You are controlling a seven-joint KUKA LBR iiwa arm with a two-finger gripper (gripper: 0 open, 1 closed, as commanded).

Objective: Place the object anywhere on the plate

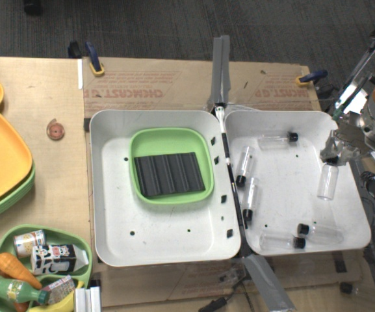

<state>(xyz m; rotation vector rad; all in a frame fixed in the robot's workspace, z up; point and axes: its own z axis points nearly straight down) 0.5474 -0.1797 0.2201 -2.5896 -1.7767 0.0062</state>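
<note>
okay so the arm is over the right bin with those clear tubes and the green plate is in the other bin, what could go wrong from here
Three risks stand out.

1. A clear tube hangs just below the gripper near the right bin's wall; the hold may be weak, so it could drop.

2. The tubes are transparent and round, so they may slip or roll.

3. The green plate holds a dark ribbed insert; a tube landing there could roll off into the left bin.
</note>
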